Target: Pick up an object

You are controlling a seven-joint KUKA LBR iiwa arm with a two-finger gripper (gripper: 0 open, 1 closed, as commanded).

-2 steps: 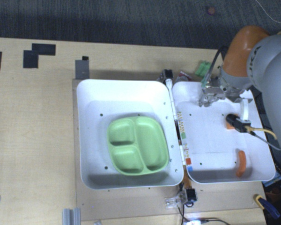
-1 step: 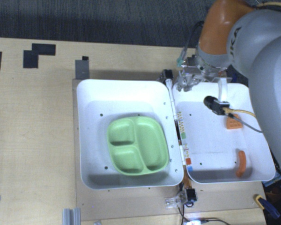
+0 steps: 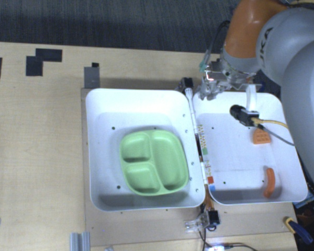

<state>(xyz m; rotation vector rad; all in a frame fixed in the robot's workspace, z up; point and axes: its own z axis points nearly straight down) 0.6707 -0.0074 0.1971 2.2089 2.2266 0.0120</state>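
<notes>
A pale wooden bench (image 3: 36, 156) carries two shallow white bins set side by side, touching along their inner edges: the left bin (image 3: 97, 140) and the right bin (image 3: 288, 192). Black tape patches (image 3: 42, 60) lie on the bench's far left.

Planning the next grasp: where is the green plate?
The green plate lies in the left bin, near its middle.
</notes>
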